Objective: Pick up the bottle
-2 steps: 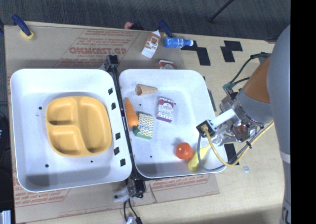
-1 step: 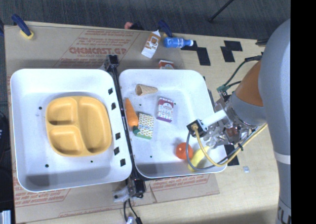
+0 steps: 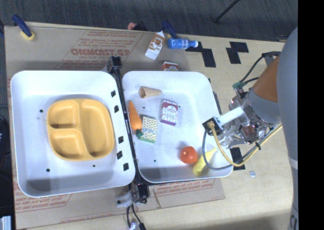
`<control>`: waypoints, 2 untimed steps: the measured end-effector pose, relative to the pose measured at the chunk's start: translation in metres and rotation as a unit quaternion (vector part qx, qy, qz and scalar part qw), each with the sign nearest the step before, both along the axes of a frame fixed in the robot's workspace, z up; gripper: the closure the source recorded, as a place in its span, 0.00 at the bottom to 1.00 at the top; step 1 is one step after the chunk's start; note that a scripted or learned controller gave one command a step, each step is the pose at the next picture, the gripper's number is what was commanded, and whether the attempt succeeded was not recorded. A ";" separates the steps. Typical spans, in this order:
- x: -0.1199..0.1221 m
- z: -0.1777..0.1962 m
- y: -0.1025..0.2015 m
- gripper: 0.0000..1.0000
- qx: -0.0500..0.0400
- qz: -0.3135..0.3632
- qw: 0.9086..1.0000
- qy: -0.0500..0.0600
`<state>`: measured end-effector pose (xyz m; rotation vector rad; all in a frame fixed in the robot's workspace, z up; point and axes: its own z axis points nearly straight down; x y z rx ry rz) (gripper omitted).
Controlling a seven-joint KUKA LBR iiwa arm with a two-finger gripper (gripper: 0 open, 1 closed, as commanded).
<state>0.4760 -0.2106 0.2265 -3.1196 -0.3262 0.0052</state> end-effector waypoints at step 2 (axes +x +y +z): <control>0.000 -0.016 0.000 1.00 -0.001 -0.001 1.000 0.000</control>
